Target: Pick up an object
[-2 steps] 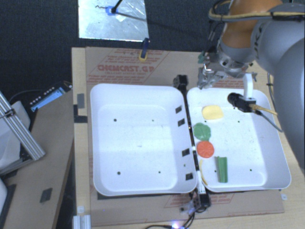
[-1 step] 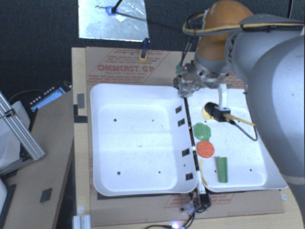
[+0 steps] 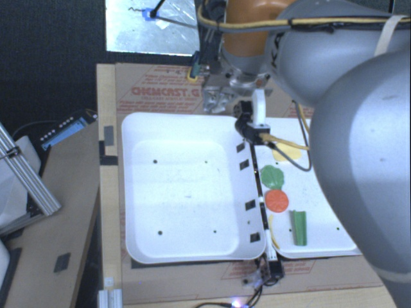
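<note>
The right bin [image 3: 321, 246] holds a green round piece [image 3: 272, 175], an orange round piece [image 3: 277, 201], a green oblong block [image 3: 299, 227] and a yellow piece [image 3: 287, 151] partly under the arm. My gripper [image 3: 216, 101] hangs over the far rim of the left bin [image 3: 138, 172], near the divider between the bins. It is well apart from all these pieces, and I see nothing in it. The big grey arm hides most of the right bin's far and right side.
Brown cardboard [image 3: 160, 88] lies under the bins. A reflective sheet [image 3: 151, 18] lies at the back. A metal frame [image 3: 26, 185] and a dark device with blue trim [image 3: 64, 130] stand to the left of the bench.
</note>
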